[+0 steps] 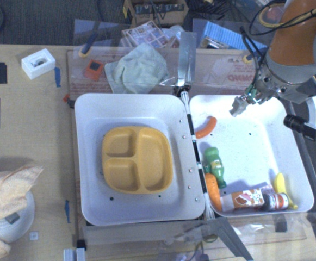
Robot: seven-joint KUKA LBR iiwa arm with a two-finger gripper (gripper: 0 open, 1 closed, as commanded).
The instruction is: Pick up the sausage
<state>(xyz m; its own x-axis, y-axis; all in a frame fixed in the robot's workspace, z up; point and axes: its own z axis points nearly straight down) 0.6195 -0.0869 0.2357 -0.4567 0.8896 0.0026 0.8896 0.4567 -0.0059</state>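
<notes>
One curved orange sausage (205, 128) is lying in the right white bin (255, 140) — one gripper (240, 106) is hovering nearby, grip state unreadable.

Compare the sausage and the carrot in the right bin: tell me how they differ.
The sausage lies near the bin's upper left, well apart from other items; the carrot lies at the lower left, close against the green bottle and the ketchup bottle. The sausage is slim and slightly curved; the carrot is thicker and tapered. The sausage looks reddish-orange, the carrot a plainer orange. Both lie flat near the right bin's left wall.
</notes>
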